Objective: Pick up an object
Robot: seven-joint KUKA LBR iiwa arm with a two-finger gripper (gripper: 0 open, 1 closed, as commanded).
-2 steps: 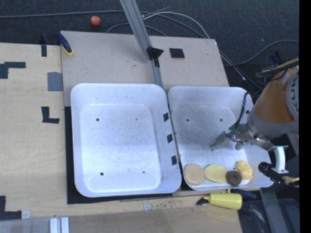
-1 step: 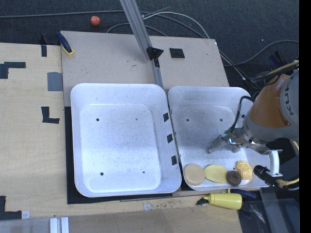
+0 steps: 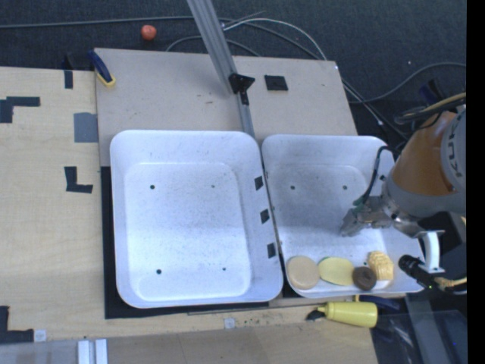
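Observation:
The right bin (image 3: 318, 173) holds several small objects along its near edge: a tan round disc (image 3: 302, 272), a pale yellow oval piece (image 3: 336, 271), a dark brown round piece (image 3: 364, 278) and a yellow corn cob (image 3: 380, 265). My gripper (image 3: 355, 224) hangs low over the right side of that bin, a little beyond and above these objects, with the grey and orange arm (image 3: 424, 173) behind it. Nothing shows between its fingers.
The left bin (image 3: 186, 218) lies beside the right one. A yellow-handled tool (image 3: 350, 313) rests on the bench just in front of the right bin. A metal pole (image 3: 216, 44) slants over the board behind. Cables lie at the far right.

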